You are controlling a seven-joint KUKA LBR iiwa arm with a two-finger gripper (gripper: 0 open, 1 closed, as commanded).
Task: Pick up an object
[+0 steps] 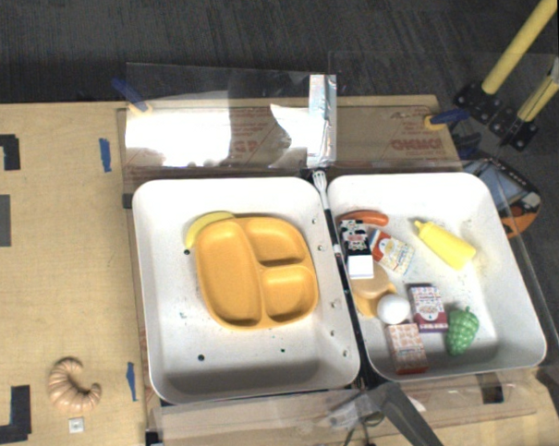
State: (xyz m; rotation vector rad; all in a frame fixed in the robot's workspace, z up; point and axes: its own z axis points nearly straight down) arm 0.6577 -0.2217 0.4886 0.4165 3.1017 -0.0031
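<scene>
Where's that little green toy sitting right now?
The green toy lies in the right bin, near its front right corner, just right of a small dark red carton.

Robotics lab test cell, not a home: two white bins (152, 269) on a plywood desk (50, 274) marked with black squares and blue tape (104, 154), clear plastic shielding (220, 128) behind, toy food (444, 242) as props, yellow-handled clamps (509, 69) on dark carpet.

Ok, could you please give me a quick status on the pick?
Nothing picked yet. Yellow bottle, green toy and small boxes crowd the right bin. Orange tray sits in the left bin.
</scene>
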